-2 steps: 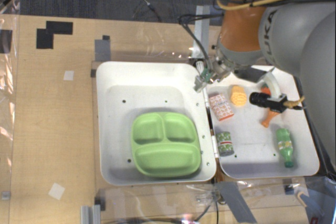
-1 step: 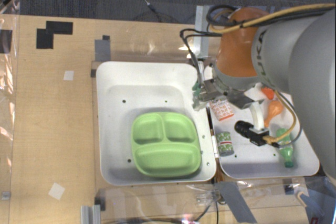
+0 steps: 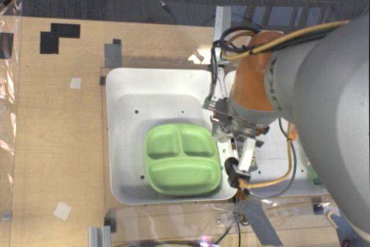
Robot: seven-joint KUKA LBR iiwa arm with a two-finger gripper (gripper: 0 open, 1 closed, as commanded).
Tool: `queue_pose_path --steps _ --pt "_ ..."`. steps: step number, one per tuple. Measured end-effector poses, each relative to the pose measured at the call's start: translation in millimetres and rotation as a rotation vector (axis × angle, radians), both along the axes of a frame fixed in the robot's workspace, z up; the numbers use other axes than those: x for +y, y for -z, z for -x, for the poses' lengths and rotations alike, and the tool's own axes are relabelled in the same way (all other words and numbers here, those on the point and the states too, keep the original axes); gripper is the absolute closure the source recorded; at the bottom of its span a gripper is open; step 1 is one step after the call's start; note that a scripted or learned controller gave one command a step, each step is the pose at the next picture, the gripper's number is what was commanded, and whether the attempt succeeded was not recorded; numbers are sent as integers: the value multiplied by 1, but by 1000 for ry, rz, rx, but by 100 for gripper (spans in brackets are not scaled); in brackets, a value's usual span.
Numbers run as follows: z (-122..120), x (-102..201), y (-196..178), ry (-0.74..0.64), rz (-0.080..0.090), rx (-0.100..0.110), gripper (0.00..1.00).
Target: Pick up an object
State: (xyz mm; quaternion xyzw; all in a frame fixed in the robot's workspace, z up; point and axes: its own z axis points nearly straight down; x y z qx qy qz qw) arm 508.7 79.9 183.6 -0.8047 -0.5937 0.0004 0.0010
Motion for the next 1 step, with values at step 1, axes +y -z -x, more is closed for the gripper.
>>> queue_pose_path --steps 1 --pt "17 87 -16 -59 -2 -2 100"
